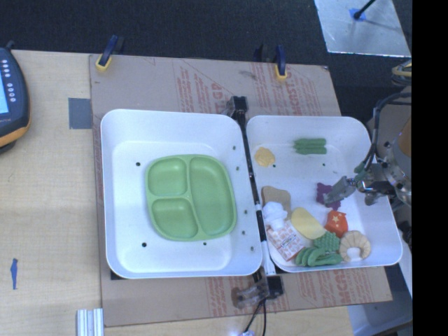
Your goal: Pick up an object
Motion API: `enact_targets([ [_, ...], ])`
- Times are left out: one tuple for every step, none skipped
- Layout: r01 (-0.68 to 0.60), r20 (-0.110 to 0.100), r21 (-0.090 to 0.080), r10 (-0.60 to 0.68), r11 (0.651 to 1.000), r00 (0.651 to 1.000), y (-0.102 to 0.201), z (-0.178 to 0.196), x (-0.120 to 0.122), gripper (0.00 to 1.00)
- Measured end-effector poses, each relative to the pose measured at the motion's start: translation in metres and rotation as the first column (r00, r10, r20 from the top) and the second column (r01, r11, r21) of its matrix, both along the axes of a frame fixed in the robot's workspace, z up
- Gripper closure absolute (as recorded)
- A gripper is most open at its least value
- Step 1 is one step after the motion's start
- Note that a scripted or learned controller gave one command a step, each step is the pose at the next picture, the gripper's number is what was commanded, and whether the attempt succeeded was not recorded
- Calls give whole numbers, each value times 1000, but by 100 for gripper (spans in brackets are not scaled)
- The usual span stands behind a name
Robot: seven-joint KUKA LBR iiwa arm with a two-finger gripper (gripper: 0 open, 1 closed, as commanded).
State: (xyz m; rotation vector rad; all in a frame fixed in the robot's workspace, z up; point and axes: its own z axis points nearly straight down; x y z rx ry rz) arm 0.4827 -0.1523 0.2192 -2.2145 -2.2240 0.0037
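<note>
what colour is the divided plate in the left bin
Light green, seen clearly in the camera view: the divided plate has three compartments and lies in the white left bin.

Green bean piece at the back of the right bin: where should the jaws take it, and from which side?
Grip the green bean piece across its short width at mid-length, coming straight down. It lies flat, long axis running left-right in the camera view, with bare bin floor all around it, so the jaws would likely fit on either side. The yellow round piece sits apart to its left.
</note>
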Motion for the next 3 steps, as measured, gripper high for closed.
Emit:
enact_targets([
  [-3,-1,-2,3,1000,1000,-26,-92,57,0],
  [-4,2,-2,4,1000,1000,-18,-129,94,0],
  [-2,9,-4,2,1000,1000,-61,-126,167,0],
])
